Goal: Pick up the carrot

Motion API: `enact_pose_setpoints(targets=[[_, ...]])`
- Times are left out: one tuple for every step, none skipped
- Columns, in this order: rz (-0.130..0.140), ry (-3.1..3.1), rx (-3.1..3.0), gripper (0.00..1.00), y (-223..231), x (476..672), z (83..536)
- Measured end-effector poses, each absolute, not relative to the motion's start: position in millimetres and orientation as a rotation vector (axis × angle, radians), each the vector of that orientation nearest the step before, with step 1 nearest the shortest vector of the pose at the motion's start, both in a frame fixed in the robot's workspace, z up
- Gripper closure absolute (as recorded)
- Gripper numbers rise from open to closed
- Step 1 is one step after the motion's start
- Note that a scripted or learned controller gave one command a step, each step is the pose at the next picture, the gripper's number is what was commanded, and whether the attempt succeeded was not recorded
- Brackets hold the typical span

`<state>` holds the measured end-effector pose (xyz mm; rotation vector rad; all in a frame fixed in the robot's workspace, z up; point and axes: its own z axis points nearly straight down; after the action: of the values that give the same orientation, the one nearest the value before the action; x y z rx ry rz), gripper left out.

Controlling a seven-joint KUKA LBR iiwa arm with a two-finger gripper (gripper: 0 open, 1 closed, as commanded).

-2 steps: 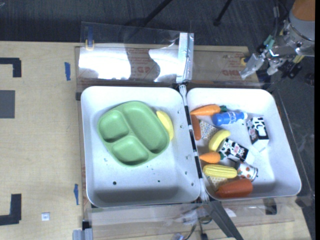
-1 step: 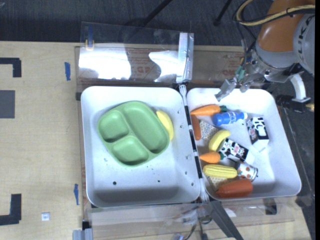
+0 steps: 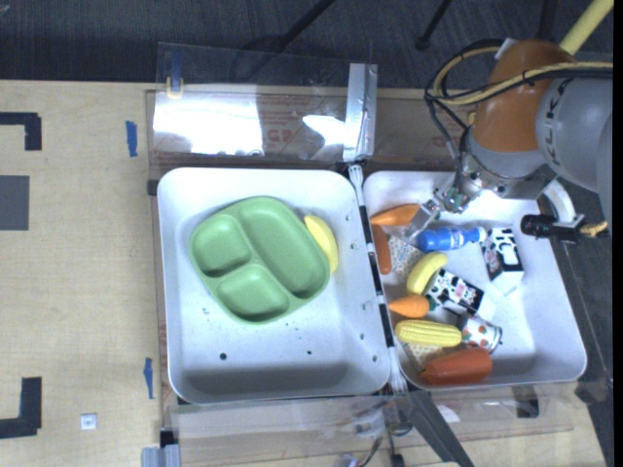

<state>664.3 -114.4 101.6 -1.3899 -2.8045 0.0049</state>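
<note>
Reaching in from the right, my grey arm (image 3: pixel 574 129) with its orange band lowers my pincer (image 3: pixel 425 218) into the upper left part of the right bin (image 3: pixel 560 300). Whether it is wide or narrow, I cannot tell at this angle.

Just beside it, touching or nearly so, lies an orange tapered piece (image 3: pixel 394 216), smooth and pointed toward the left. A second orange carrot-like piece (image 3: pixel 408 306) lies lower in the same bin, near the divider, well below my pincer. I cannot tell which of the two is the carrot.

Counting the right bin's other contents: one blue bottle (image 3: pixel 450 237) lying on its side just below my pincer, one curved yellow banana (image 3: pixel 425 271), one bumpy yellow ear of corn (image 3: pixel 428 334), one rounded red-orange piece (image 3: pixel 458 364) at the bottom edge, one small printed can (image 3: pixel 481 334), and two black-and-white patterned packets (image 3: pixel 457 291), (image 3: pixel 502 252).

Beside it, the left bin (image 3: pixel 195 348) holds one green plate (image 3: pixel 259 257), smooth plastic with three compartments, and one yellow piece (image 3: pixel 323 241) touching the plate's right rim. Both bins are shallow, white and glossy, sitting on a pale wooden bench (image 3: pixel 73 261).
</note>
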Motion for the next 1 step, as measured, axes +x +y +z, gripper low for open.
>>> enact_pose_setpoints(targets=[[0.016, -2.844, -1.299, 0.00, -113.7, 663.8, 89.0]])
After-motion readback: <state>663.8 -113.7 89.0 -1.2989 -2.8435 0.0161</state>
